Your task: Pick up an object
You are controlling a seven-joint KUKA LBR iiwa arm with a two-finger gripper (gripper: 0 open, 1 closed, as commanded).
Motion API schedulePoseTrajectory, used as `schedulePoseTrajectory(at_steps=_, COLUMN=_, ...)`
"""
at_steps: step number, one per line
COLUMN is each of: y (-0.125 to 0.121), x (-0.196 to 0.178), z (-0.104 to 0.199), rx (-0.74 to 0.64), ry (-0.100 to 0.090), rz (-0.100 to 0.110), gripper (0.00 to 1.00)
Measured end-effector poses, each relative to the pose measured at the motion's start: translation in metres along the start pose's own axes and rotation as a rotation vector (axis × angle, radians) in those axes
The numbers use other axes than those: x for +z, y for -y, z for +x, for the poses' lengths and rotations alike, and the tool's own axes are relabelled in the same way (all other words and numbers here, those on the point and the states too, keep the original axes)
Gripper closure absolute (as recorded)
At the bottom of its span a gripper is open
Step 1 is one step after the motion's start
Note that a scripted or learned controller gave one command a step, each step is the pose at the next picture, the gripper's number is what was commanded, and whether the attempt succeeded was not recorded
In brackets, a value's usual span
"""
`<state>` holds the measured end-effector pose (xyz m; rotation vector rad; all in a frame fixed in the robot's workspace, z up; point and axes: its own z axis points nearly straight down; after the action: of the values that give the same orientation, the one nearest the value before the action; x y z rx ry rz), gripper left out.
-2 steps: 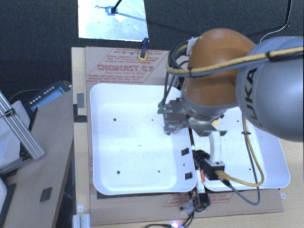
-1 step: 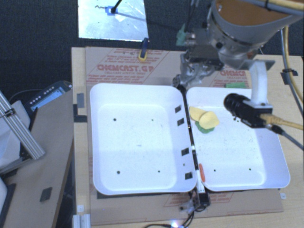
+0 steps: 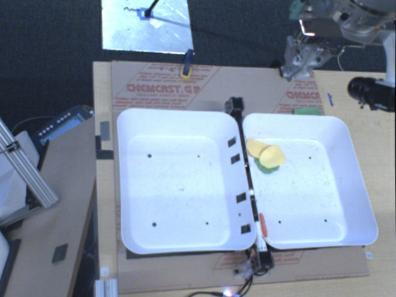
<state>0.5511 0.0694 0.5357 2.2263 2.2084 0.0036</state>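
Observation:
Two yellow pieces (image 3: 265, 153) lie together over a small green piece (image 3: 268, 168) in the right bin (image 3: 346, 178), near its upper left corner beside the divider. My gripper (image 3: 298, 64) hangs high at the top right, beyond the right bin's back rim and well away from the objects. Nothing shows between its fingers.
The left bin (image 3: 133, 184) sits beside the right one, with a black clip strip (image 3: 242, 166) between them. A small orange object (image 3: 263, 225) lies by the divider low down. A shiny metal sheet (image 3: 147, 17) lies at the back left, and a grey device (image 3: 62, 124) at the left.

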Motion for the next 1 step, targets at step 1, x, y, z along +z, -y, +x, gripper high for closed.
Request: schedulePoseTrajectory(at_steps=1, y=0.0158, x=0.1285, z=0.0737, rx=-0.018, ry=-0.001, rz=0.017, gripper=1.0)
